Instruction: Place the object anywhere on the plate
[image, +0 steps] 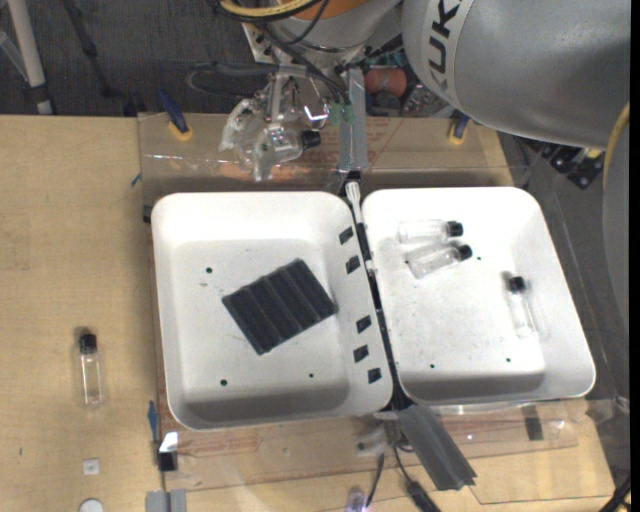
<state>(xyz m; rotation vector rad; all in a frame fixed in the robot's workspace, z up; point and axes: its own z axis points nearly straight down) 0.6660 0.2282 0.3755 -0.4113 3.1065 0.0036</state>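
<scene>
- Spreading pale and wooden under everything: the bench (70, 230), carrying 2 white bins side by side.
- Reaching in from the upper right: the grey arm (540, 60), bulking over the far right corner of the scene.
- Sitting on the left: the left bin (200, 215), holding the plate alone.
- Sitting on the right, touching its neighbour along the middle seam: the right bin (500, 205), holding 3 vials.
- Lying flat near the middle of the left bin, turned at a slant to the walls: the black ribbed plate (278, 305), carrying nothing on top.
- Hanging beyond the far rim of the left bin, close to the seam and among cables and glinting clear parts: the jaws, too cluttered to be read, so not telling how far open or whether gripping anything.
- Lying in the right bin, well apart from the plate: the task's objects, namely the upper vial (430, 232) and the lower vial (438, 260) just beside each other near the far left corner, black caps pointing right, plus the third vial (520, 305) near the right wall, cap pointing away.
- Lying on the bare bench left of both bins: a stray vial (90, 368), cap at the far end.
</scene>
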